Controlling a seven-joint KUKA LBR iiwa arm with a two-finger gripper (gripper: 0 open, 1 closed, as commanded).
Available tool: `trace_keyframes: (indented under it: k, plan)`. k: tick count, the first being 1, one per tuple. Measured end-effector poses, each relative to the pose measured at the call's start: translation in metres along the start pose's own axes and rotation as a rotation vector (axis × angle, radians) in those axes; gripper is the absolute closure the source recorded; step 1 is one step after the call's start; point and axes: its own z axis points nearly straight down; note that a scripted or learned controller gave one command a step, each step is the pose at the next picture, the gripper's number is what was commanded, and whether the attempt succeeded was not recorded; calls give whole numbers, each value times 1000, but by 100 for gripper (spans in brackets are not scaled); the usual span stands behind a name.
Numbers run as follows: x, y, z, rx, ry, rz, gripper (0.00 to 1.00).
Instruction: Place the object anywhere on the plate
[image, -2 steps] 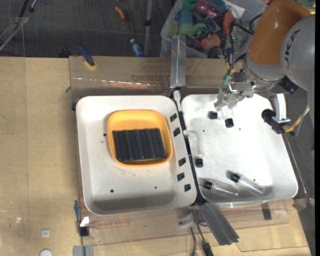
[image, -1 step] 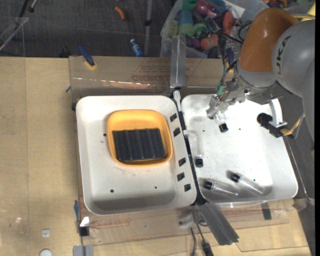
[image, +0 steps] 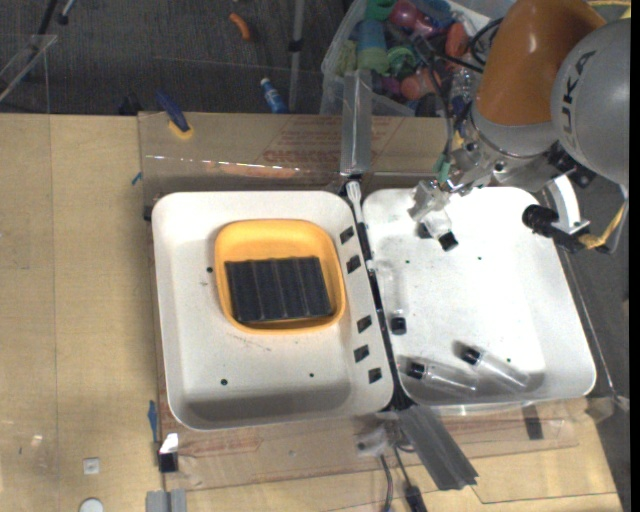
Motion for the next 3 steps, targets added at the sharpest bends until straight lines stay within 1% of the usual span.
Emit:
trace_keyframes:
  k: [1,2,3]
  plan:
    - [5,2,11,4,3,-160,100]
    - [16,7,36,3,4,-309,100]
    - [16,7,36,3,4,-309,0]
